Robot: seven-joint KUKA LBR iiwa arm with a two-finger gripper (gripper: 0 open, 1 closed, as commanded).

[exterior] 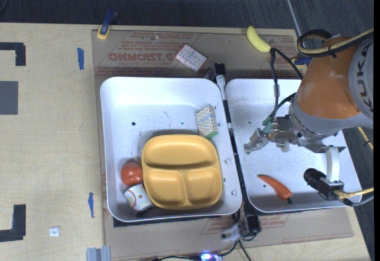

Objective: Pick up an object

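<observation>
An orange-red chili pepper [275, 185] lies in the right bin [252, 99] near its front edge. My gripper [254, 141] hangs over the middle of that bin, a little above and left of the pepper, apart from it. Its metal fingers point left and nothing shows between them. In the left bin [119, 111] a yellow divided tray [181, 169] lies upside down. A red tomato-like ball [131, 172] and a small white and orange can [138, 197] sit at its left. A patterned little box [206, 120] leans by that bin's right wall.
A yellow banana [258, 39] and a small pink and white packet [190, 57] lie on the cardboard behind the bins. A black clamp [219, 70] sits at the bins' back junction. The orange wrist [329, 85] and cables cover the right bin's right side.
</observation>
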